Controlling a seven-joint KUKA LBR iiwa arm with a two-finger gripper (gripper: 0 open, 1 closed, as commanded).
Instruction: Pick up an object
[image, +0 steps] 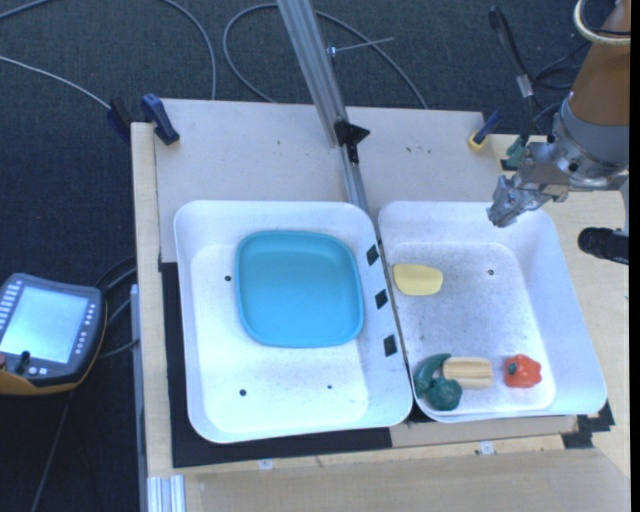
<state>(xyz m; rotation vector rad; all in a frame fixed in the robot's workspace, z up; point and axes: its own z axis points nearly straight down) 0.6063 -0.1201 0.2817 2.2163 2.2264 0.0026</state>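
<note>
The gripper hangs over the right bin's far rim; whether its fingers are apart I cannot tell. The yellow piece lies alone by the left wall, probably light, smooth plastic, best pinched across its narrow middle.

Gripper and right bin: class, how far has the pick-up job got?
Done: nothing lifted yet. The yellow piece, green vegetable, tan block and red pepper all lie in the right bin. In hand: the gripper hovers at that bin's far rim. Left: descend, grasp, lift.
</note>
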